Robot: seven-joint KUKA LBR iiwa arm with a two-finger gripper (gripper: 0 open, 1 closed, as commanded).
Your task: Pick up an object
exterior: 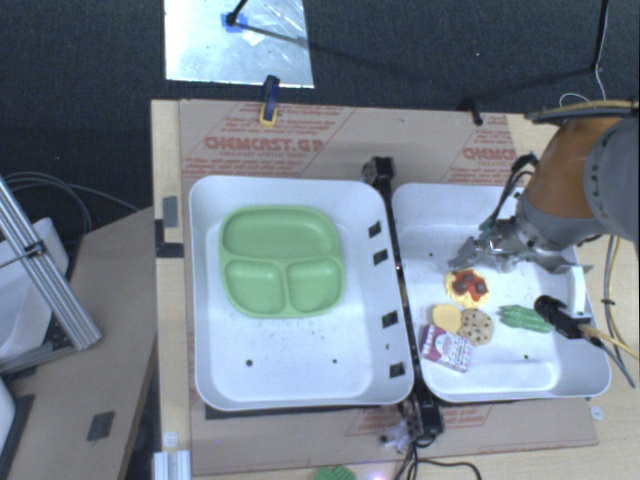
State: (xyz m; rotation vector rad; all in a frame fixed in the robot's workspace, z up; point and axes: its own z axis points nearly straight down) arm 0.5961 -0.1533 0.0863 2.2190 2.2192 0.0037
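Two shallow white bins sit side by side on the worktop (300,128), their inner walls nearly touching along a dark seam with black clips. The left bin (205,368) carries a green divided plate (282,260) in its upper middle; bare white floor runs along the plate's near side and down to the front rim.

The right bin (430,208) holds all the small things, gathered in its middle and lower part. A red and yellow toy (468,286) lies near the bin's centre. Just below it a yellow round piece (446,318) touches a brown speckled cookie (476,327), and a red and white packet (447,348) lies under both, close to the bin's left wall. A green toy (522,318) lies to the right of the cookie, near a black part of the arm close to the right rim.

The arm (570,183) reaches in from the right over the bin's upper right corner. The hand (470,256) hangs low just above and beside the red and yellow toy; its two tips seem slightly apart, but I cannot tell for sure, and nothing is seen between them. The upper left quarter of this bin is bare floor, and a bare strip runs along its front rim below the packet. Cables trail off the right rim.
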